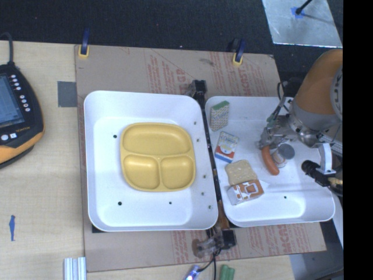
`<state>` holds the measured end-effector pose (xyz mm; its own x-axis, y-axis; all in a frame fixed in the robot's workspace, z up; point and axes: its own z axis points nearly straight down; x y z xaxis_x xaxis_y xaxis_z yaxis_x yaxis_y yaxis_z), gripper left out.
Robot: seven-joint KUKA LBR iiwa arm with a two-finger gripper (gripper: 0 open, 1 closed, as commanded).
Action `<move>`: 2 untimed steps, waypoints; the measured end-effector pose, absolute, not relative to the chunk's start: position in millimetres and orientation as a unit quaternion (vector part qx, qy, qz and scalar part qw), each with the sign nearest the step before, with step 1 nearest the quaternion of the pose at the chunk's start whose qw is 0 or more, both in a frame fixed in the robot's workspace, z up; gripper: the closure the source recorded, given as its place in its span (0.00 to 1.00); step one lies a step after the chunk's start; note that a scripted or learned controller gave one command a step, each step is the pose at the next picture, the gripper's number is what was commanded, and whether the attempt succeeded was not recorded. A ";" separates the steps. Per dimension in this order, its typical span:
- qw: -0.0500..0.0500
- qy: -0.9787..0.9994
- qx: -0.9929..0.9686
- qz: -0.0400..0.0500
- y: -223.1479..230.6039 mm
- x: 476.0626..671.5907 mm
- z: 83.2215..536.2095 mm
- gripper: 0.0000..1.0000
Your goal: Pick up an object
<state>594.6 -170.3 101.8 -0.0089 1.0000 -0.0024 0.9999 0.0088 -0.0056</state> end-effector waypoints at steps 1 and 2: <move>0.002 -0.710 -0.705 0.002 -128.3 589.2 91.4 1.00; 0.001 -0.709 -0.705 0.000 -60.2 566.0 192.5 1.00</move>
